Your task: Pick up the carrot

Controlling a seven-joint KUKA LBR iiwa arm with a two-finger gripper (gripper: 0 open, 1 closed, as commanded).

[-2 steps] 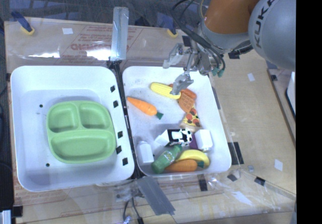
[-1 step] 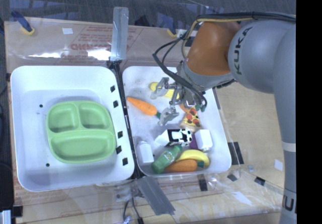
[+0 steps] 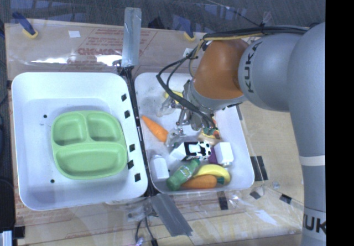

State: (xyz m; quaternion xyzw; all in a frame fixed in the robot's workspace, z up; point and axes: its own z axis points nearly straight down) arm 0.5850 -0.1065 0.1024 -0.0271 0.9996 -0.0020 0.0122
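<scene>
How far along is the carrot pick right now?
Done: the grey arm has its gripper over the right white bin. In hand: nothing visibly; the orange tapered carrot lies on the bin floor, just to the gripper's left in the picture, apart from the fingers. Left: close on it and lift. The green divided plate sits in the left bin.

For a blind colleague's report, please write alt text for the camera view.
A grey robot arm reaches from the right over the right white bin, its gripper hovering beside an orange carrot lying near the bin's left wall. The bin's near end holds a banana, a green bottle and other small items. The left bin holds a green divided plate.
</scene>
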